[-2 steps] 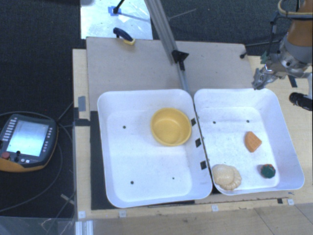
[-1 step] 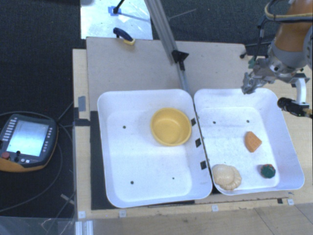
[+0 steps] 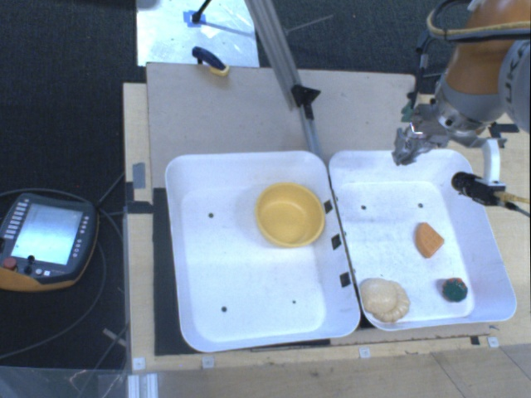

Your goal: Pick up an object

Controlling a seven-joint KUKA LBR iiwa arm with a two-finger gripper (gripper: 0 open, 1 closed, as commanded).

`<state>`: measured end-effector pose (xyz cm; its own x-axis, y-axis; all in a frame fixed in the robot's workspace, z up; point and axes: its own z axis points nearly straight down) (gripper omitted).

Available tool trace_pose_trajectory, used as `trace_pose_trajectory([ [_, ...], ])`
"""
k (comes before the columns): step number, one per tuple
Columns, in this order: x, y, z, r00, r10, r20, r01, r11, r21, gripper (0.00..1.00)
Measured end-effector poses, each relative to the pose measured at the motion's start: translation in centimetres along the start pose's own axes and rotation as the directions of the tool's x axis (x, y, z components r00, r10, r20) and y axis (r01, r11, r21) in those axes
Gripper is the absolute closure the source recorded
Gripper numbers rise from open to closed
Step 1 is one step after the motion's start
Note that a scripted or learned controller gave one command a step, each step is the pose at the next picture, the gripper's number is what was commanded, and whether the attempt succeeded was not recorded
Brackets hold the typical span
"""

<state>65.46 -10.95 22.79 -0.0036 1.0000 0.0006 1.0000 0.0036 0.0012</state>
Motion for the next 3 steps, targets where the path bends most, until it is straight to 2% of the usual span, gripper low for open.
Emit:
trace_pose_trajectory([
  [1, 4.0, -2.1, -0.9, 1.0, 0.0, 0.0, 0.0, 1.0, 0.0, 1.0],
  [2, 8.8, -4.8, 0.2, 1.0, -0.001, 0.0, 0.001, 1.0, 0.002, 1.0],
  [3, 13.5, -7.5, -0.9, 1.0, -0.001, -0.001, 0.001, 1.0, 0.0, 1.0],
])
